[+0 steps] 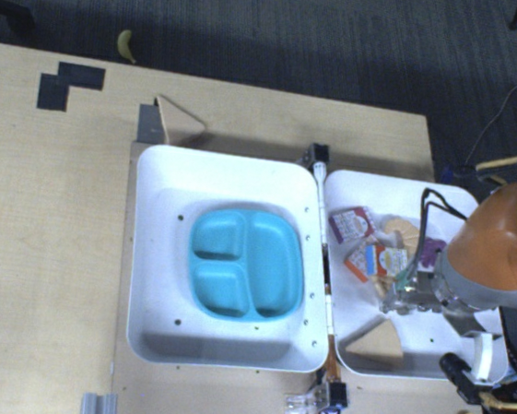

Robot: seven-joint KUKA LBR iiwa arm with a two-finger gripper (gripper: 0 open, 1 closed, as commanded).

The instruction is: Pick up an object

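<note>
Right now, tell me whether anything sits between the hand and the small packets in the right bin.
Nothing visible does. The hand hangs over the right bin, right beside the pile of packets, with only bare bin floor around it. The blue tray lies apart in the left bin.

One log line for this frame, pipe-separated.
claw low in right white bin, beside small snack packets | grasp unconfirmed | left white bin holds blue three-compartment plastic tray

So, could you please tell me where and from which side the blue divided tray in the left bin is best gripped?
Probably by the blue divided tray's raised outer rim, coming straight down from above. It lies flat in the left bin, its right rim close to the bin wall; the left rim has more bare floor beside it for an end effector finger.
</note>
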